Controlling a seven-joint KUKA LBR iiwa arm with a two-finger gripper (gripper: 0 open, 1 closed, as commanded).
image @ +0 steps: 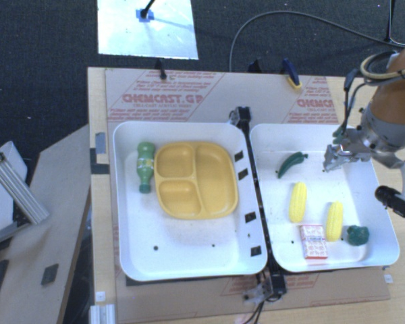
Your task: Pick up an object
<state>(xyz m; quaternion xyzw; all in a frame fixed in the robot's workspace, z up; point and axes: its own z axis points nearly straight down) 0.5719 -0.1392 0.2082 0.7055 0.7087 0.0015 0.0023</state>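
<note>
- My gripper [332,159] hangs over the far edge of the right bin [385,248], nothing between its tips; whether my jaws are spread or closed I cannot tell from here.
- Nearest to me lies the green pepper [291,163], near the bin's far edge, slanting toward the divider.
- I judge it a light, hollow plastic toy: stiff, smooth, likely slippery, and curved, so it could roll. I would close across its thick middle, not the tapered tip.
- Toward the near edge lie two corn cobs [298,202], a small red box [313,241] and a dark green lump [356,235] in the near right corner.
- The left bin [125,181] holds a yellow tray [192,179] and a green bottle [145,167].
</note>
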